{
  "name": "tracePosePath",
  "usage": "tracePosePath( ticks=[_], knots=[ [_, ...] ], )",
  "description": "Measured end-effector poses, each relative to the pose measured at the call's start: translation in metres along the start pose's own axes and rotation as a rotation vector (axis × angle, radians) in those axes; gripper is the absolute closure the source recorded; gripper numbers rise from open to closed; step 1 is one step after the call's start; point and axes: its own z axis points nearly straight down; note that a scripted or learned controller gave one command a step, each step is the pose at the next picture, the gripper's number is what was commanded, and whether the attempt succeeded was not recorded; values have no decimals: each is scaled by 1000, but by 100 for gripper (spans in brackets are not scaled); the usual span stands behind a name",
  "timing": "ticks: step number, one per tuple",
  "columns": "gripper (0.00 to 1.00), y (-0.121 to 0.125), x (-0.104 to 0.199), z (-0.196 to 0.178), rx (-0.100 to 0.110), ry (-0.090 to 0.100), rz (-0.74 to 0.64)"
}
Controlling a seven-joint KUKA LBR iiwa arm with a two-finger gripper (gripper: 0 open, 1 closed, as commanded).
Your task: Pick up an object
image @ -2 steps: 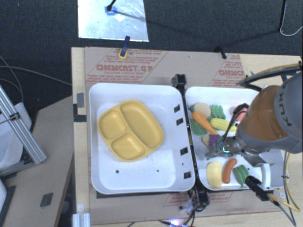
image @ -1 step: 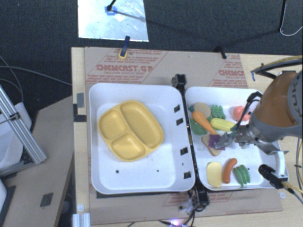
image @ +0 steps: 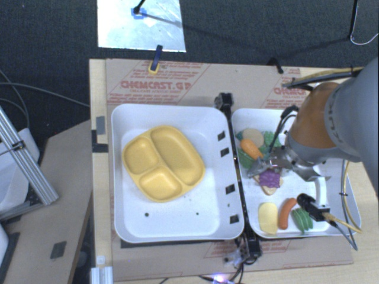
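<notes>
While your gripper [image: 260, 165] hovers by the carrot [image: 250, 149], which lies diagonally, upper-left to lower-right, you can't tell its state; cardboard bench [image: 177, 81], dark carpet.

You're looking at a bulky grey arm [image: 355, 117], smooth and rounded like a thick tube. There's your orange band [image: 314, 120], broad and curved, sitting just above the wrist. Below it the grey wrist [image: 302, 155] narrows to the metal end effector [image: 260, 165]. A thin black cable [image: 284, 120] loops along the band's edge.
</notes>
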Motion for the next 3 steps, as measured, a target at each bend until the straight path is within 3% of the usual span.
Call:
tracePosePath(
  ticks=[1, 2, 3],
  knots=[
    [100, 0, -3, -13, -4, -1, 2],
    [100, -1, 77, -123, -7, 1, -3],
    [100, 41, 127, -116, -2, 1, -2]
  ],
)
